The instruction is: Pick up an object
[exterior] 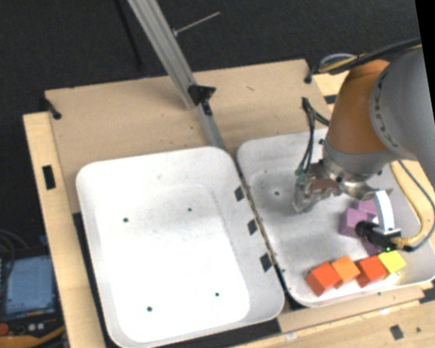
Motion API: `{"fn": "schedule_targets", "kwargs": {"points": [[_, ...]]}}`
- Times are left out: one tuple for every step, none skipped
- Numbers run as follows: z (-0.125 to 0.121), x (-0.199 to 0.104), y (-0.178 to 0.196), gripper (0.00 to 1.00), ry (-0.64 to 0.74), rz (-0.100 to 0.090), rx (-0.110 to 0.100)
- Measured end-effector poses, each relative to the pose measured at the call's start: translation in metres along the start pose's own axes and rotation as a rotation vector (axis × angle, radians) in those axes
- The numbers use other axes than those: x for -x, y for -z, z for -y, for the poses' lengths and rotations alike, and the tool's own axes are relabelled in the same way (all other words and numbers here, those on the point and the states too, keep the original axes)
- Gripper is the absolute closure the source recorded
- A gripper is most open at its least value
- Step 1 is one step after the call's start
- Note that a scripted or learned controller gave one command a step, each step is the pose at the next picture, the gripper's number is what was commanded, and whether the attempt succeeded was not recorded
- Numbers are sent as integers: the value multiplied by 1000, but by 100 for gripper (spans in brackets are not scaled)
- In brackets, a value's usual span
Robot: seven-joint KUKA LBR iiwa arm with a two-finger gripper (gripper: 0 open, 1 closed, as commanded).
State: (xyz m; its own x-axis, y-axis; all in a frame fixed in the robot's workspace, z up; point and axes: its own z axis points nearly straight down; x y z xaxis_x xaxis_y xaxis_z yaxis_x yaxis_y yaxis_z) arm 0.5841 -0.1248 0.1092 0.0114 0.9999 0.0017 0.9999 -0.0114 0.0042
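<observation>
You are early in the pick, as far as this view shows: nothing has been lifted yet. The grey arm with its orange band (361, 116) reaches in from the right and puts the two-finger gripper (310, 193) low over the bare middle of the right-hand shallow white bin (270, 168). Whether the claw is released or clenched you cannot tell from here (it is small and blurred against the bin floor), and no object shows in it.

The candidates all lie in that same bin, nearer the front. A small purple block (358, 216) sits just right of the gripper, beside the wrist. Along the front wall runs a row: a red-orange block (324, 277), an orange block (346, 269), a red block (372, 269) and a yellow block (392, 262), touching or nearly so. The left-hand shallow white bin (167, 243) holds none.

What is left, by my reading: close on one block, the purple being nearest, and raise it.
</observation>
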Motion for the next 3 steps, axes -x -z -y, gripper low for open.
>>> {"fn": "schedule_targets", "kwargs": {"points": [[4,2,46,100,0,2,2],[2,3,99,100,13,3,2],[-11,-48,114,100,19,1,0]]}}
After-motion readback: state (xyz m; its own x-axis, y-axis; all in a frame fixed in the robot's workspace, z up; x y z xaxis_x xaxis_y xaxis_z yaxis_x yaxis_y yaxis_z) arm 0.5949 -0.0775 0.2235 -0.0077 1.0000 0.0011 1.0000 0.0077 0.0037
